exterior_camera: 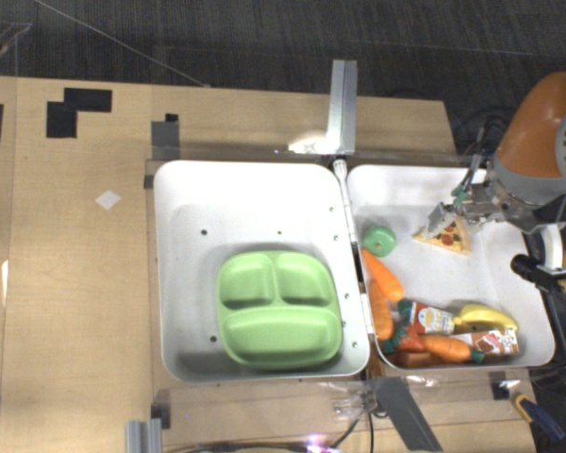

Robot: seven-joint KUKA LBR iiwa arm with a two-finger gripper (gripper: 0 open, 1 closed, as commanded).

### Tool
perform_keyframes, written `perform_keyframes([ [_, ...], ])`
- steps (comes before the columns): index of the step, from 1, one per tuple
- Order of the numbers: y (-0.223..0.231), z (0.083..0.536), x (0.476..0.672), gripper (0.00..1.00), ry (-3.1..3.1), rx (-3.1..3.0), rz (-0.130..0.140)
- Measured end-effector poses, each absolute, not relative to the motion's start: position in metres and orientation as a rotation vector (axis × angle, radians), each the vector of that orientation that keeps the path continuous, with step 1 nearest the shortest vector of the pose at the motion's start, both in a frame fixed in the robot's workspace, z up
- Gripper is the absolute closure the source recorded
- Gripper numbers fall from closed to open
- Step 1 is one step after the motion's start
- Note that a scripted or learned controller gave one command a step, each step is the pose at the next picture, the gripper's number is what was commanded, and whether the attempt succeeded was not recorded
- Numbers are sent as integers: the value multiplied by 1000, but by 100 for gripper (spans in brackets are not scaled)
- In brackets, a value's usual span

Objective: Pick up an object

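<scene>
Two white bins sit side by side on the wooden bench (66, 281), and we start at their near edge. In the left bin (184, 206), a green sectioned plate (278, 307) lies close to the near wall, its three compartments facing up. In the right bin (396, 192), a heap of toy food crowds the near edge: a yellow banana (486, 317) lies toward the near right corner, touching a small bottle with a red and white label (429, 320). Just in front of these we see an orange carrot (446, 349) and a red packet (495, 344) against the near wall. A larger carrot (385, 280) runs along the wall shared by both bins, slanting away from the heap.

Farther back, a small green round piece (379, 243) rests near that same shared wall, apart from the heap. Toward the middle of the right bin lies a pizza slice (445, 237), flat on the floor. We see the gripper (470, 204) right above the far tip of the slice, its fingers narrow and pointing down at it; we cannot tell whether they actually pinch it. Behind it, the grey arm with its orange band (538, 140) reaches in over the bin's far right corner.
</scene>
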State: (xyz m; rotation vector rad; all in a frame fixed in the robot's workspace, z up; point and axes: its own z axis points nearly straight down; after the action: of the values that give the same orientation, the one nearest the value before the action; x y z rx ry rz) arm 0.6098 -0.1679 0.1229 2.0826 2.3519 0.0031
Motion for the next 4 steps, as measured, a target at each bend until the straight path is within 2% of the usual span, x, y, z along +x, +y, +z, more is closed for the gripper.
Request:
perform_keyframes([
  [1,-185,107,594,0,2344,2091,2],
  [2,-205,90,629,0,2413,1993,13],
  [3,-195,89,631,0,2336,2083,9],
  [4,-184,88,650,0,2268,2161,8],
])
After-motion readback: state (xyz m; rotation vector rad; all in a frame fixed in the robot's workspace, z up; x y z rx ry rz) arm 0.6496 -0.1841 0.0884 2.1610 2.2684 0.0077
